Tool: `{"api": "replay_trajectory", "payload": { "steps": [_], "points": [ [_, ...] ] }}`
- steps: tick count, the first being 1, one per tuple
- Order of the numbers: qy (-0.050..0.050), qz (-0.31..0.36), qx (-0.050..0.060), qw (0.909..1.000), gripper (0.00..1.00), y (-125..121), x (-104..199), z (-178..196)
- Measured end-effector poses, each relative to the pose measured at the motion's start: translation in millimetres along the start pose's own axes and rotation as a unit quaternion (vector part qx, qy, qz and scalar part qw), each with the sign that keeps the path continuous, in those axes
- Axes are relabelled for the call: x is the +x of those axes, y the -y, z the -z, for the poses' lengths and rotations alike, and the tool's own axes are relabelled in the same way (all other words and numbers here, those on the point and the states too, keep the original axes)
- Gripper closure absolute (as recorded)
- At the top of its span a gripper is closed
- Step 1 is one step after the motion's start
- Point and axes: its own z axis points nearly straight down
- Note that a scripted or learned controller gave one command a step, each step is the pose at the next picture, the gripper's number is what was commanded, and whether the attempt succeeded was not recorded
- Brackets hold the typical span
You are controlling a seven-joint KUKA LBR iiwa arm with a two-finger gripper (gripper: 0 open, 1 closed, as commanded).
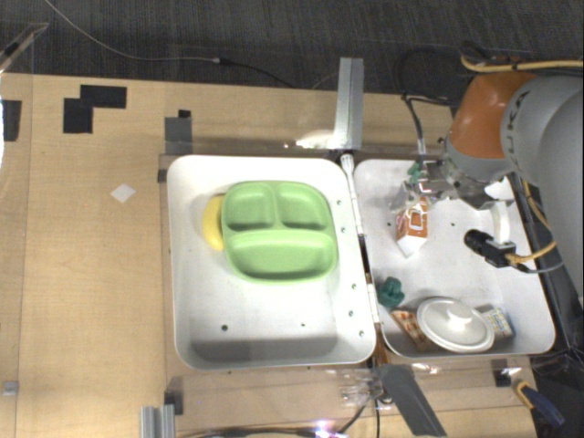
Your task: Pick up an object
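Gripper (422, 182) over the right bin (538, 331) — touching an orange-white packet (412, 224).

The scene was evenly and fairly brightly lit from above, colours slightly washed. A soft shadow lay along the near wall inside the left bin (182, 272). Glare spots showed on the metal post (349, 108) and at the bottom edge. Detail was soft and grainy throughout, small objects smeared
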Motion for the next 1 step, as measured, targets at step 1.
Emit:
{"api": "replay_trajectory", "payload": {
  "steps": [1],
  "points": [
    [-0.002, 0.113, 0.006, 0.9936, 1.00, -16.6, 6.1, 63.2]
  ]
}}
